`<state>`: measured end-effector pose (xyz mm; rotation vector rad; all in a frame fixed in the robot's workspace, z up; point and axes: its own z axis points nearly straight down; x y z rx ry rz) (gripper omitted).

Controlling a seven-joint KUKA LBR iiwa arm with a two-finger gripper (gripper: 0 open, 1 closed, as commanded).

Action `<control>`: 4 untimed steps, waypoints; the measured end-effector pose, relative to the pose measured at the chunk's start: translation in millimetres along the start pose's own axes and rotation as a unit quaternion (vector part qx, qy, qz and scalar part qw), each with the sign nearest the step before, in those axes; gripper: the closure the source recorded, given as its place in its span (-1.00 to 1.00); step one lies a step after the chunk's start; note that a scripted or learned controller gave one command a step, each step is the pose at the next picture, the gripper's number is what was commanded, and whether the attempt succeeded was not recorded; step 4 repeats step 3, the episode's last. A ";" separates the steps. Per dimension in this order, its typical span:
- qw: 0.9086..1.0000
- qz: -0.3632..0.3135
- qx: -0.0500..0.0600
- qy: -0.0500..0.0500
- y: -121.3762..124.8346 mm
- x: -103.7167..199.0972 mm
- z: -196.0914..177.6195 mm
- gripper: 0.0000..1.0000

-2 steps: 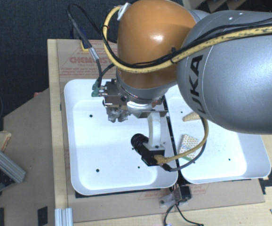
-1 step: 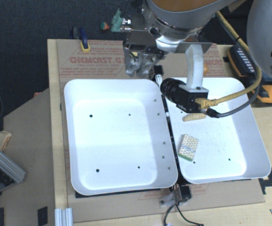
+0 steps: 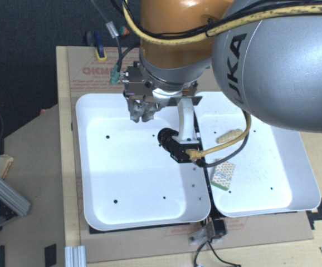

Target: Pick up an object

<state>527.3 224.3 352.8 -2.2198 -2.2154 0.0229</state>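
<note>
Desk (image 3: 66,149) w/ 2 bins: gripper (image 3: 141,114) hovering over left bin (image 3: 127,204), finger state unclear; nothing held, pick pending.

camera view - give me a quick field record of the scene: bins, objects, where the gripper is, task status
bins: two shallow white bins, left bin and right bin, side by side
objects: tan elongated piece and patterned packet, both in the right bin, near the divide
gripper: gripper over the far part of the left bin
held: nothing seen between its fingers
arm: grey arm with orange band, reaching in from the right
task status: object not yet picked up
</note>
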 end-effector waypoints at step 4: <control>1.000 0.001 -0.006 0.003 -50.5 -89.6 -78.4 1.00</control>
